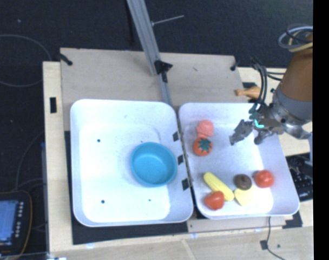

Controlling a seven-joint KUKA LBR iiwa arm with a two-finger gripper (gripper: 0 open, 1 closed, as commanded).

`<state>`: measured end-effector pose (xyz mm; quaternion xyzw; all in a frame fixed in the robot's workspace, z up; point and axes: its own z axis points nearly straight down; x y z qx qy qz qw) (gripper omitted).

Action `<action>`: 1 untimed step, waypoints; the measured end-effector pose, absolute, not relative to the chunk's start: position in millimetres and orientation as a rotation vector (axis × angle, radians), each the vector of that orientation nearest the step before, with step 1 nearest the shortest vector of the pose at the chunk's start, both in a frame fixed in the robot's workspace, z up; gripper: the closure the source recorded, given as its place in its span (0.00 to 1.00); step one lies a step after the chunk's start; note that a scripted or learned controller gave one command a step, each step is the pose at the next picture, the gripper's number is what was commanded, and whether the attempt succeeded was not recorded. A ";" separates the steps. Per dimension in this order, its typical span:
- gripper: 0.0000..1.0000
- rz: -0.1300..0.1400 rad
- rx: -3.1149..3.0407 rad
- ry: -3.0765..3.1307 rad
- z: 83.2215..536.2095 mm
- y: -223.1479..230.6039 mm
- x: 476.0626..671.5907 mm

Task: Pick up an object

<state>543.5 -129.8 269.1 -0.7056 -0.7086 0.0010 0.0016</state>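
Two white bins (89, 145): one blue bowl (153, 163) left, six toy foods right, tool (250, 135) spread, unladen

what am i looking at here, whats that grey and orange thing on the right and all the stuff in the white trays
One camera, fixed above a bench, looks down at a slant. The grey and orange thing is a robot arm reaching in from the right; its gripper, fingers spread and holding nothing, hangs over the right bin. That bin holds toy food: a pink piece, a strawberry, a banana, two tomatoes and a brown piece. The left bin holds a blue bowl.
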 end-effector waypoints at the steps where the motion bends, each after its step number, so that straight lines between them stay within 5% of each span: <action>1: 0.00 -0.001 -2.217 -2.227 271.3 -129.9 544.3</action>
